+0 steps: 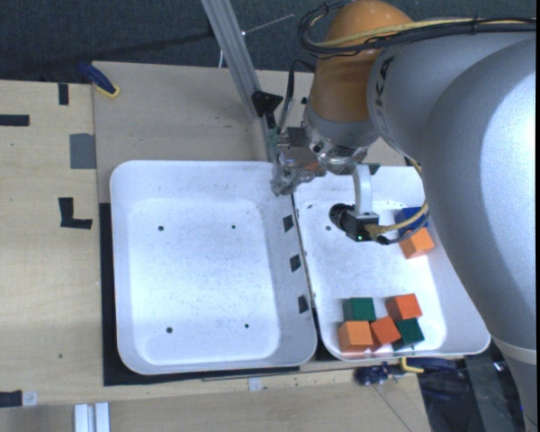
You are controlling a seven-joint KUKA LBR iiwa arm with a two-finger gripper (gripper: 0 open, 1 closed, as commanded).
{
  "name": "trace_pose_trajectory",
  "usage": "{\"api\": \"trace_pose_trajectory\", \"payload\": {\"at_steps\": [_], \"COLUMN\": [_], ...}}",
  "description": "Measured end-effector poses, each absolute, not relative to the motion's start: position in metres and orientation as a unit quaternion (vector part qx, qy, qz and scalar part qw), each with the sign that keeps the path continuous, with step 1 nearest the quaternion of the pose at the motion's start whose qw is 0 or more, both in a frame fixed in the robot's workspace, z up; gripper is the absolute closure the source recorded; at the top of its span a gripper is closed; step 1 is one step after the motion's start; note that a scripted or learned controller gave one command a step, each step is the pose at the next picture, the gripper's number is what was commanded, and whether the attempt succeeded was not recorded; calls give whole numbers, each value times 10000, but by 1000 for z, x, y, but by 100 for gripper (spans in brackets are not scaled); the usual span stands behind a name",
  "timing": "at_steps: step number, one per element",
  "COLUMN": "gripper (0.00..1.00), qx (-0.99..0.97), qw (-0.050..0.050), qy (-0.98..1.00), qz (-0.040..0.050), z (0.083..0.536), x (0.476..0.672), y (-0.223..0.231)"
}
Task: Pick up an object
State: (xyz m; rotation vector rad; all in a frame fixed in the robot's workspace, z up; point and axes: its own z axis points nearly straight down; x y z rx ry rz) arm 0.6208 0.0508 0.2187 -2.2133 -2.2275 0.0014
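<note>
Finds the gripper (286,176) at the far left corner of the right bin (351,268), hanging off the grey arm (468,106) just where that bin's rim meets the left bin (207,268). Cannot tell from this angle whether wide or narrow; shows nothing caught in it.

Leaves the task's pickings all inside the right bin. Puts a huddle of five blocks against that bin's near rim: a green block (360,309) and an orange block (405,306) behind, then a second orange block (355,335), a third orange one (384,331) and a dark green block (409,331) in front, touching or nearly so. Sets a lone orange block (418,243) apart toward the right bin's right side, half under the arm and beside a loop of blue and yellow cable (405,219).

Reads, as a judgement, as an early stage: nothing lifted, nothing gripped, every block resting on the floor of the right bin. Places the gripper well apart from the huddle and nearer that bin's far rim than any block. Leaves the whole job to do: choosing a block, travelling across the right bin to it, coming down, closing and raising it clear. Favours the lone block for a clean grasp, probably, given the crowding at the near rim.
</note>
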Motion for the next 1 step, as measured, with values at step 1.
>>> {"api": "trace_pose_trajectory", "payload": {"at_steps": [1], "gripper": [100], "qx": [-7050], "qw": [7], "qy": [-7093], "qz": [-5], "z": [226], "x": [639], "y": [95]}}
